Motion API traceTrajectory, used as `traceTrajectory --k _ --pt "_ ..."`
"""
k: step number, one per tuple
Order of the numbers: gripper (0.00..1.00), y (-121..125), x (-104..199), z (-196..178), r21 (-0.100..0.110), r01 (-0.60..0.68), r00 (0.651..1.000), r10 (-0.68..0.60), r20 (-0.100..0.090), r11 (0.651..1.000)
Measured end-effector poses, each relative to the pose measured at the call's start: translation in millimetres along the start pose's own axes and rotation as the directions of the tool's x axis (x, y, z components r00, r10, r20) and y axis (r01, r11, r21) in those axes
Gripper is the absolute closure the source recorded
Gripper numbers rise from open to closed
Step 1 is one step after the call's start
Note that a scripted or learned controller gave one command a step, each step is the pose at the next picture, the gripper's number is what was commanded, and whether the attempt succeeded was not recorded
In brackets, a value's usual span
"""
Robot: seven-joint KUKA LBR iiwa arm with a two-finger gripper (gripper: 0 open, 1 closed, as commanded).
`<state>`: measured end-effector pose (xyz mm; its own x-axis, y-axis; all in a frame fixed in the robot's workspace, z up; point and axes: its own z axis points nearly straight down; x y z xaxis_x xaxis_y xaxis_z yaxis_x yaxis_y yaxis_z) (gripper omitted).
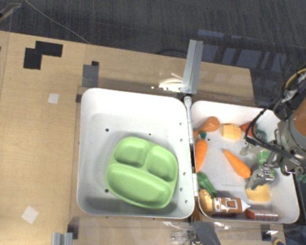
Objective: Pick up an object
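Note:
My gripper (259,179) hangs low over the right bin (293,213), near its right side. Just below it lies a pale yellow piece (259,196), and I cannot tell whether they touch. An orange carrot (237,163) lies to the gripper's left, and a green item (262,155) is partly hidden behind the wrist. A second carrot (200,153) lies along the bin's left wall. At the back are an orange round item (211,124), a yellow corn-like piece (230,132) and a red item (245,127). Nothing shows clearly in the gripper's grasp.
The left bin (94,140) holds a green divided plate (143,172). At the right bin's front lie a green leafy item (206,182), a brown bottle (226,205) and a reddish tube (261,215). The arm's cables (293,87) loop at the right.

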<state>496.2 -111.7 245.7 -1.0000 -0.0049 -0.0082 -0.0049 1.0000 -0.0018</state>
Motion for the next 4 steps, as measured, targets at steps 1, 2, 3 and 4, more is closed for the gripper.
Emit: traceTrajectory --k 1,2,3,4 --pt "0.00 -7.0 -46.0 84.6 -0.002 -0.007 1.000 0.007 -0.007 1.000" --pt "0.00 16.1 -76.3 156.2 0.000 0.015 1.000 -0.015 0.008 1.000" --pt "1.00 17.4 -81.6 140.9 0.003 0.021 0.999 -0.021 0.026 1.000" --pt "1.00 25.8 -44.8 92.6 0.000 0.352 0.936 -0.352 0.004 0.936"
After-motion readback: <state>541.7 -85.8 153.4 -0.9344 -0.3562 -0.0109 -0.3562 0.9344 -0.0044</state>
